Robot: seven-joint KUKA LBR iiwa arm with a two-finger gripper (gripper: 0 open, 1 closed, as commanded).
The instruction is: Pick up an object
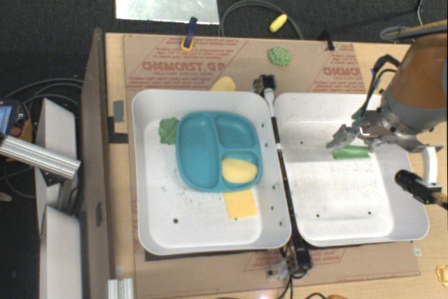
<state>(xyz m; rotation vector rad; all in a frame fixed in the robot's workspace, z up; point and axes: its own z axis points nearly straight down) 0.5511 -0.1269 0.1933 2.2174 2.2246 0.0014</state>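
A long green piece [352, 153] lies in the right bin [350, 220], in its far right part. My gripper [348, 138] hangs just above the piece's left end, reaching in from the right; whether it touches the piece is unclear. In the left bin [150, 220] rests a blue divided plate [203, 154] with a yellow lump [239, 170] in its near right compartment. A green leafy bit [168, 129] sits at the plate's left edge. A flat yellow square [241, 205] lies in front of the plate.
Behind the bins, on the cardboard, lie a green bumpy ball [280, 56] and a pale yellow piece [224, 85] against the left bin's far rim. A ridge [280, 164] divides the two bins.
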